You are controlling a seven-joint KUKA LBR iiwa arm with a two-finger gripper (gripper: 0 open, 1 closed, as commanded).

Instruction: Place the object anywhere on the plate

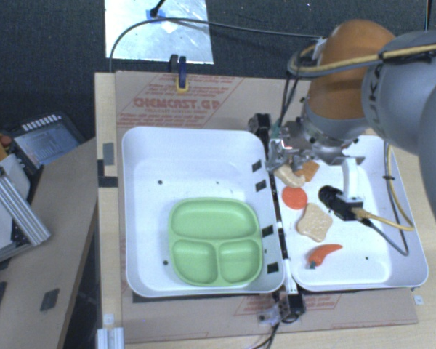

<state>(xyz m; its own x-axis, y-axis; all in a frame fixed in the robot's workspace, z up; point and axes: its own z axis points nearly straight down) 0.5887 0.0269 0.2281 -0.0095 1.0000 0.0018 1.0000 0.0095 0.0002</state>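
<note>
My pincer (289, 158) sits low over the top-left corner of the right-hand shallow white bin (403, 267), directly above a tan, bread-like toy food piece (296, 173). Whether my pincer is wide, narrow or holding anything, I cannot tell from this angle.

Current step, as I judge it: acquisition. Nothing lies on the pale green three-compartment plastic plate (214, 240), which rests in the left-hand shallow white bin (149, 151). Close by lie a flat red disc (294, 198), a beige toast-shaped slice (314, 223) and an orange-red chilli-shaped piece (324, 253).

Next move calls for a confirmed grasp, a vertical lift clearing the bin divider, then leftward travel over the plate.
</note>
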